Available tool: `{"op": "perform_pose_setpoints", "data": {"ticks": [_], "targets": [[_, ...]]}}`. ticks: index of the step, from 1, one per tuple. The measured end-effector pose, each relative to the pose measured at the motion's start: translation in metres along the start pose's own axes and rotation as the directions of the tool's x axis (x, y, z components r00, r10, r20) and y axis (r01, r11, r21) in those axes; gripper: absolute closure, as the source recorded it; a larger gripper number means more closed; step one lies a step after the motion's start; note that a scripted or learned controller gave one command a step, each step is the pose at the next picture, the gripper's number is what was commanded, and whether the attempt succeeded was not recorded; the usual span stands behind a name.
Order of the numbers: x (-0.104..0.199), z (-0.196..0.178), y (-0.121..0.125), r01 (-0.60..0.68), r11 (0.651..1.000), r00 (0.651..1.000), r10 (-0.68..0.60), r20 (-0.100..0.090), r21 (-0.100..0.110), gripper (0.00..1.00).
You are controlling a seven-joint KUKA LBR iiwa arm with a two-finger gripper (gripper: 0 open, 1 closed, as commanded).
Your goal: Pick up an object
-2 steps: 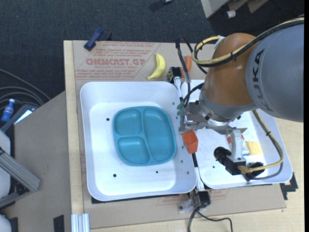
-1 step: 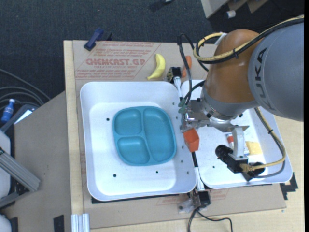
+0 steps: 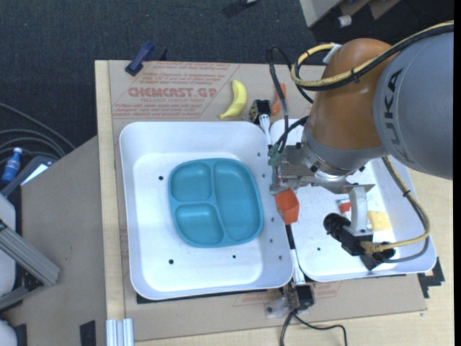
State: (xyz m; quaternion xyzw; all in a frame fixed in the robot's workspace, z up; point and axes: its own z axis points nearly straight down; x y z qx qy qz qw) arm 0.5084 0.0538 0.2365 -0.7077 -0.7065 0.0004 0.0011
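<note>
blue divided tray: centre of left bin | yellow banana: on cardboard sheet at bench's far edge | blue clip: cardboard's far-left corner

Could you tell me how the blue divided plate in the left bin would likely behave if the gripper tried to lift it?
The blue divided plate looks like rigid moulded plastic, so probably stiff and light. Lying flat in the left bin, its low rounded rim may be slippery and hard to pinch.

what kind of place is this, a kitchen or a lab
Most likely a robotics lab: a grey and orange robot arm works over two shallow white bins, loose black cables trail on dark carpet, and the bench is a plywood board.
</note>
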Motion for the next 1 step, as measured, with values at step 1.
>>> {"op": "perform_pose_setpoints", "data": {"ticks": [1], "targets": [[-0.0424,-0.0303,0.0459,0.001,1.0,1.0,-0.001,0.002,-0.003,1.0]]}}
